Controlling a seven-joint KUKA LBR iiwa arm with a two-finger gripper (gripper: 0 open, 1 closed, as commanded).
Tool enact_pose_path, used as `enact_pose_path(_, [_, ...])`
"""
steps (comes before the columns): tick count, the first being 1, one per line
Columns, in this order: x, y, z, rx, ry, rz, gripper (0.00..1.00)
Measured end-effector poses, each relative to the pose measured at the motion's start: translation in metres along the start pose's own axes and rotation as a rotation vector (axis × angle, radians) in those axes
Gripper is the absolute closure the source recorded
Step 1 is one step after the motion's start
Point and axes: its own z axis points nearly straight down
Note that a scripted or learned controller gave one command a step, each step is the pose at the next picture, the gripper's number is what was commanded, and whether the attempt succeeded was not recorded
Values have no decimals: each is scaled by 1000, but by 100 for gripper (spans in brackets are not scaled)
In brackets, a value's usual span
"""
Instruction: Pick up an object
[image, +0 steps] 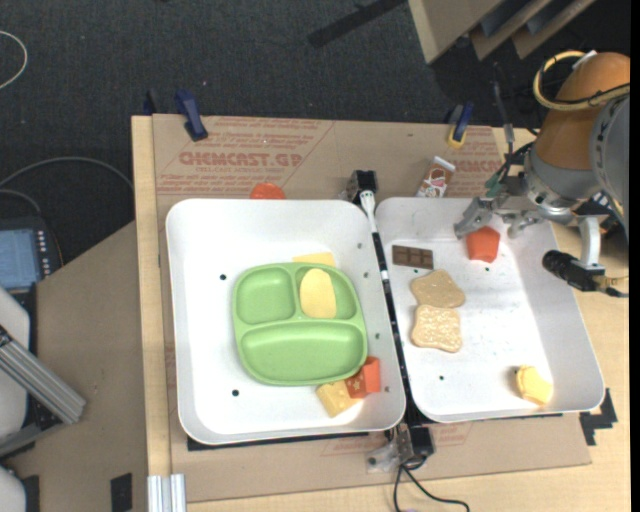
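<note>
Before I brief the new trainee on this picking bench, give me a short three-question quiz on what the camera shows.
1. True or false: the yellow piece lies in a compartment of the green divided plate.
2. Which bin holds the brown chocolate bar: A left bin, B right bin?
3. What colour is the small block just under the end effector?

Key: 1 true; 2 B; 3 red-orange.

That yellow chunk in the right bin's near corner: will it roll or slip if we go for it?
The yellow chunk looks blocky, so it probably won't roll. It seems small and smooth, likely light plastic, so it may skid on the right bin. It lies near the rim, which could crowd the gripper.
</note>
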Motion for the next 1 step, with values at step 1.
enact_pose_path(1, [-14,2,44,24,17,6,0])
